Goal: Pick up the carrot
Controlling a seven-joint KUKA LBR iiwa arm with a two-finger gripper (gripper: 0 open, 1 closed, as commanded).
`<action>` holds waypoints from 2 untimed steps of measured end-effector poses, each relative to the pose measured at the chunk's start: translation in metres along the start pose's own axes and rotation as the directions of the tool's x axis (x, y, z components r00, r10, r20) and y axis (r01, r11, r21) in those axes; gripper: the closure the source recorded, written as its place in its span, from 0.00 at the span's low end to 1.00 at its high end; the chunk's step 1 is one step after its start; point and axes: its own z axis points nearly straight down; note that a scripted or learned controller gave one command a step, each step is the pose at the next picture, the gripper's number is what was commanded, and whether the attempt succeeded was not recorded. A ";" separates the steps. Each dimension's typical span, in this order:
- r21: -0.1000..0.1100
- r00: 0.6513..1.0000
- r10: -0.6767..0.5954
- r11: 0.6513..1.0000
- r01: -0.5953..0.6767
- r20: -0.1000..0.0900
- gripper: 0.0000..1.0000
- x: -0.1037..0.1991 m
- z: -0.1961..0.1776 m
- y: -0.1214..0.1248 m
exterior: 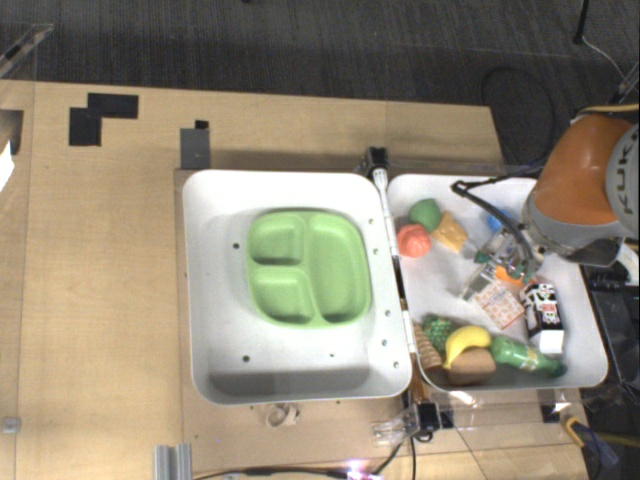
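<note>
Camera view: I'm watching the gripper (497, 264) hovering in the right bin (590, 368) over what I'm taking for the carrot (510, 274), finger state unreadable, and I'm worrying it's catching the crowding card (499, 306) instead.

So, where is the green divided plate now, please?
In the camera view, the green divided plate lies in the middle of the left white bin, left of the divider from the right bin that holds the toy foods.
</note>
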 end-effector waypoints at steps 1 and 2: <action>-0.005 1.000 0.005 1.000 -0.005 0.000 0.00 0.006 0.001 0.069; -0.009 1.000 0.003 1.000 -0.003 0.010 1.00 0.002 -0.014 0.069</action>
